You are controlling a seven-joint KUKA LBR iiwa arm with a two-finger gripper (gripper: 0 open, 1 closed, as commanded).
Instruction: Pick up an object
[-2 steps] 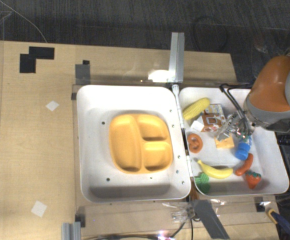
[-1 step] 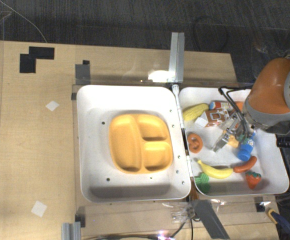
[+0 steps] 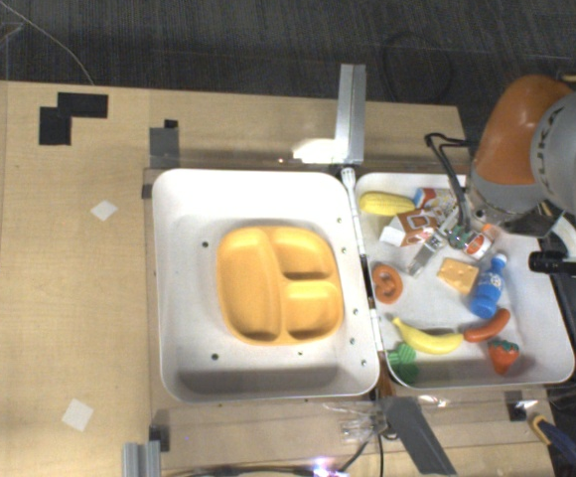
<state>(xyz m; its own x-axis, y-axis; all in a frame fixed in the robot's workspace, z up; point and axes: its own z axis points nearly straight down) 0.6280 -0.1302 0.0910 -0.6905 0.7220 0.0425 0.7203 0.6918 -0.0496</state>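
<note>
The right bin (image 3: 556,366) holds several toy foods: a yellow banana (image 3: 387,204) at the back, a second banana (image 3: 429,339) near the front, a brown pretzel (image 3: 387,284), a tan cracker (image 3: 457,274), a blue bottle (image 3: 487,291), a red sausage (image 3: 487,326), a strawberry (image 3: 504,356) and a green piece (image 3: 402,359). My gripper (image 3: 425,252) hangs low over the back middle of this bin, beside small red-and-white packets (image 3: 417,229) and just left of the cracker. Nothing visibly sits between its tips.
The left bin (image 3: 179,266) carries a yellow divided plate (image 3: 273,284). A metal post (image 3: 351,117) stands behind the seam between the bins. The grey arm with its orange band (image 3: 516,137) crosses the right bin's back right corner.
</note>
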